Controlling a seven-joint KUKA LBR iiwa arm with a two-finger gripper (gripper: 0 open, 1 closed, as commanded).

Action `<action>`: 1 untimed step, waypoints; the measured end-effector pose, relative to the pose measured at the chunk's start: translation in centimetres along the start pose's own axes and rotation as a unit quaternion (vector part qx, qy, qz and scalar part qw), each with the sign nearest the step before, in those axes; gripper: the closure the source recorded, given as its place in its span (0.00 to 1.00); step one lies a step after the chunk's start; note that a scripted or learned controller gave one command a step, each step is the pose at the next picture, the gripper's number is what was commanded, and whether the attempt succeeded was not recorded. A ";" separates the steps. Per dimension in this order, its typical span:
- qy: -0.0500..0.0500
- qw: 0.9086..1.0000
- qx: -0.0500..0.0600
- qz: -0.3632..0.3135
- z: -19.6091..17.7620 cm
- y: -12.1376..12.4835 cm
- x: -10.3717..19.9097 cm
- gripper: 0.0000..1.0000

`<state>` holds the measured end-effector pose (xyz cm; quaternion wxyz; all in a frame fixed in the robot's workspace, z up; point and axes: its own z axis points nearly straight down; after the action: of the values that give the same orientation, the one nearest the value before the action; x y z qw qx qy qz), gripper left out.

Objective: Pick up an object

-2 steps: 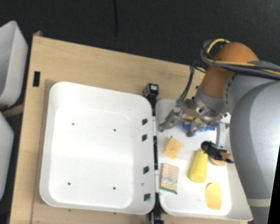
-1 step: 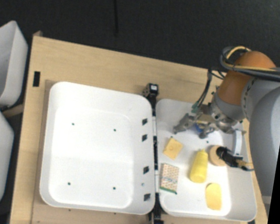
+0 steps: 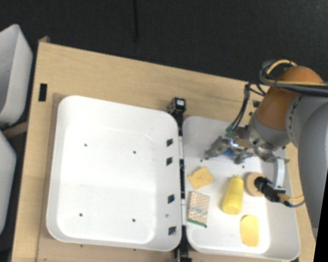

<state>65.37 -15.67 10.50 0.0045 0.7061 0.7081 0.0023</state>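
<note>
We locate the gripper [image 3: 228, 149] above the far part of the right bin [image 3: 279, 243], its fingers spread and holding nothing. Nearer than the gripper lie a yellow cylinder [image 3: 233, 195], an orange-yellow wedge [image 3: 201, 178], a patterned packet [image 3: 198, 208] and a yellow block [image 3: 250, 230].

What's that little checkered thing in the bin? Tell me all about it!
The checkered pad is a small flat rectangle, tan with a fine grid pattern and a green strip along its lower edge. It looks like a scrubbing sponge or cloth. It lies flat in the right bin, close against the left wall, just below the yellow wedge. Nothing grips it.
</note>
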 end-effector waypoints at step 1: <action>0.002 1.000 0.014 0.005 0.3 3.3 -6.0 0.00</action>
<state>68.66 -21.61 10.26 -0.0068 0.7094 0.7047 -0.0064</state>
